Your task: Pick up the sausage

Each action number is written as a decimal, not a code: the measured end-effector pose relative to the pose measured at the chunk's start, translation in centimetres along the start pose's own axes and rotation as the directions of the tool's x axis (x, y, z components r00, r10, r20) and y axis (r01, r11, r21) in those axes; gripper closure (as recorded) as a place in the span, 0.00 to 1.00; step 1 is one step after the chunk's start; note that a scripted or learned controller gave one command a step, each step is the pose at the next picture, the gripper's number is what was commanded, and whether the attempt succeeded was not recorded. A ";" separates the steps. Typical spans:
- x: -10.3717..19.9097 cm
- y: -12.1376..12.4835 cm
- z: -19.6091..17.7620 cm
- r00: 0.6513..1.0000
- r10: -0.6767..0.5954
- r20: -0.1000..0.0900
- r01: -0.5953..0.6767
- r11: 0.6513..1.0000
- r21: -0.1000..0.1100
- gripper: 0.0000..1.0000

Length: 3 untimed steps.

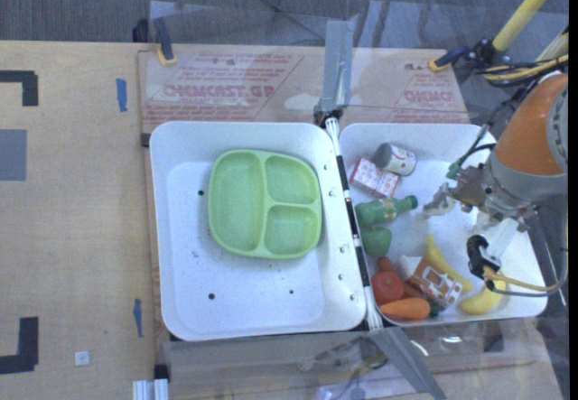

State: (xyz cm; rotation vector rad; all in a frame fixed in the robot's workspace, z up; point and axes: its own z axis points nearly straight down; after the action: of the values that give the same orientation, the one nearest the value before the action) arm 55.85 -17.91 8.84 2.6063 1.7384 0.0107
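Two white bins: left bin (172,236) held a green divided plate (265,203); right bin (452,138) held the sausage (385,265), seemingly the reddish piece beside the green pepper (376,239). Gripper (444,200) hovered further right, its grip impossible to tell.

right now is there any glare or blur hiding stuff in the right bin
Camera view: even, soft light, no harsh glare on the right bin; small items there look slightly soft, so the sausage can't be told apart; the gripper casts only faint shadow; the plate is clear.
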 end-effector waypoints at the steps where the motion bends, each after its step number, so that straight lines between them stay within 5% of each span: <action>1: 2.2 0.5 0.0 1.000 0.000 0.003 0.000 1.000 0.001 0.00; 2: 0.7 -1.4 0.0 0.969 0.246 -0.001 -0.246 0.969 0.004 0.00; 3: -2.0 -2.6 0.0 0.810 0.587 0.003 -0.587 0.810 0.004 0.00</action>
State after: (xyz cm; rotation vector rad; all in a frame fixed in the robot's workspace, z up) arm 52.69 -18.74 8.82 3.0211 0.8514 0.0072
